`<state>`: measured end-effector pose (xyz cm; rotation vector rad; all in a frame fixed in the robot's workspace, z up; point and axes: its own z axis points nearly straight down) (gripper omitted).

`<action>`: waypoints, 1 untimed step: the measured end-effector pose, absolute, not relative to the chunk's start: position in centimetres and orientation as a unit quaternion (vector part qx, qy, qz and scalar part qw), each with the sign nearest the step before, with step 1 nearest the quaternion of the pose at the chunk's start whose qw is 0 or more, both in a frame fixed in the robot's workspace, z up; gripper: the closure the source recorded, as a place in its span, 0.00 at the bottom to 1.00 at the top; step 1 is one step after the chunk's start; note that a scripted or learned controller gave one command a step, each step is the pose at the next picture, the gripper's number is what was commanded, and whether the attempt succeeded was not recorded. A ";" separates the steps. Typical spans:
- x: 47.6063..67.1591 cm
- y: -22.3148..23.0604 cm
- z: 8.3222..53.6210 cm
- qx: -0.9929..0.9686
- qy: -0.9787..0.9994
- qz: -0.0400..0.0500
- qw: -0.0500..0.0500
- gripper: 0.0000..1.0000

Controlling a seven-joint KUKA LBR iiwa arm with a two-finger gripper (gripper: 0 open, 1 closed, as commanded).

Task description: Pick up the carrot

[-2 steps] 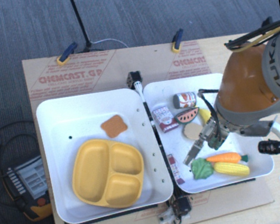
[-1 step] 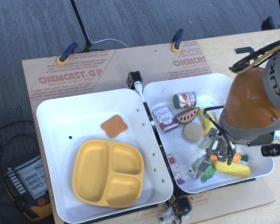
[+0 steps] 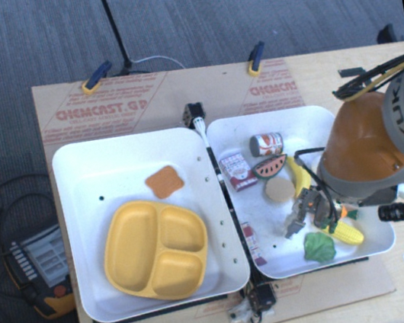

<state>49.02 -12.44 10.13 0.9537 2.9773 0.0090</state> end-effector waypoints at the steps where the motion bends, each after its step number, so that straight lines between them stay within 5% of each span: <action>1: 51.6 -19.2 24.6 0.277 0.961 -0.002 0.010 1.00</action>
